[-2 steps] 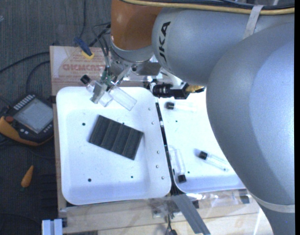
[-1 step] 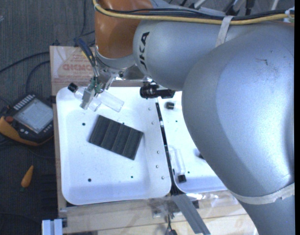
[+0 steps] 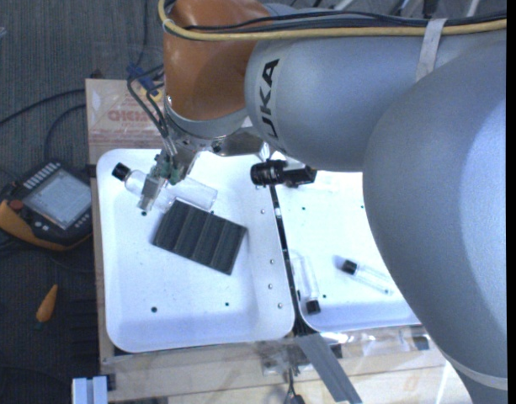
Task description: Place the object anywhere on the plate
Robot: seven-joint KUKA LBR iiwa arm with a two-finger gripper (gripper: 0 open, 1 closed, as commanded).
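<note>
Robot arm reaching over the left of two shallow white bins on a desk point(image 3: 190, 362), seen from above.

The grey arm with an orange band comes in from the right, and its tool point(image 3: 152, 190) hangs low over the far left corner of the left white bin point(image 3: 131, 310). Whether the tool is spread or pressed together cannot be told. Just beside its tip lies a small clear plastic vial with a black cap point(image 3: 129, 178), resting on the bin floor, cap towards the bin's left wall. The dark grey ribbed rectangular plate point(image 3: 199, 237) lies flat near the middle of the same bin, turned at a slant, close to the vial but apart from it. In the right white bin point(image 3: 342, 217) lie two more clear tubes with black ends: one point(image 3: 364, 274) in the open floor, the other point(image 3: 306, 286) along the wall next to the left bin.
</note>
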